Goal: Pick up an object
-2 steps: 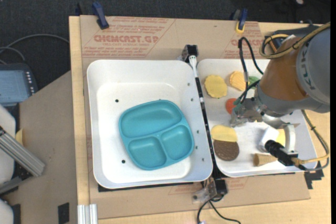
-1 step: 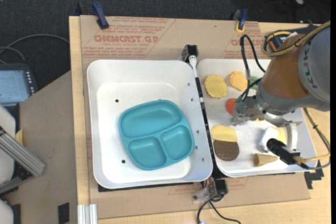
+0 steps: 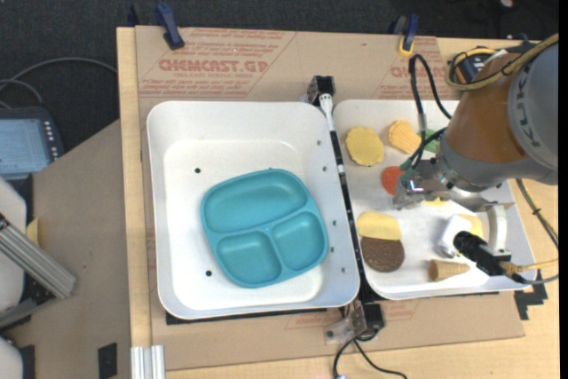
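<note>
Faintly, red "CHEMCAST GP" lettering (image 3: 213,65) shows on the board behind the bins, while the gripper (image 3: 417,188), its grip impossible to judge, hangs in the right bin (image 3: 373,275) beside a red object (image 3: 391,179).

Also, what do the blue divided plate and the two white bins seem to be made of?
The blue divided plate looks like moulded plastic with a matte to satin finish: one even turquoise colour, rounded compartment walls, soft highlights. The left white bin and the right white bin also look like thin plastic, smooth and slightly glossy, with rounded corners and rolled rims. Painted metal cannot be excluded from this view.
</note>
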`<state>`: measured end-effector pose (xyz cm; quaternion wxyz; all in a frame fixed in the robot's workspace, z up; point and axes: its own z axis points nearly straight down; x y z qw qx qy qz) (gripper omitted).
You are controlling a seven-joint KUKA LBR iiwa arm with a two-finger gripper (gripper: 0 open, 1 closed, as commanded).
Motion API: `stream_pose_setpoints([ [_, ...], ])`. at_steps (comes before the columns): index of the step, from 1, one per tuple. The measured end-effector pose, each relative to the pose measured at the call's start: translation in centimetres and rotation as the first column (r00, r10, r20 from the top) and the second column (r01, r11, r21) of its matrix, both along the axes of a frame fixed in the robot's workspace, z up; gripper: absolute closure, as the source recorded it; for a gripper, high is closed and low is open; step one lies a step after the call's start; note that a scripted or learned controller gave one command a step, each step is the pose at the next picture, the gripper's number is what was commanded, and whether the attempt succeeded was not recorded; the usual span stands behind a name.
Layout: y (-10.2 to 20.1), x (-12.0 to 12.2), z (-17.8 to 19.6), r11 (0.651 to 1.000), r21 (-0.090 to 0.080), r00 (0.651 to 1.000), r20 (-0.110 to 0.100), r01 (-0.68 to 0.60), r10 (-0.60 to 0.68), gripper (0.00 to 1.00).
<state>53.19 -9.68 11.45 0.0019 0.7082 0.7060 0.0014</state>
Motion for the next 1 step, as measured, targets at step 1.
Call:
stream_pose_setpoints([
  [1,0.00,0.03,0.98,1.000,0.000,1.000,0.002,0.001,-0.001,1.00],
])
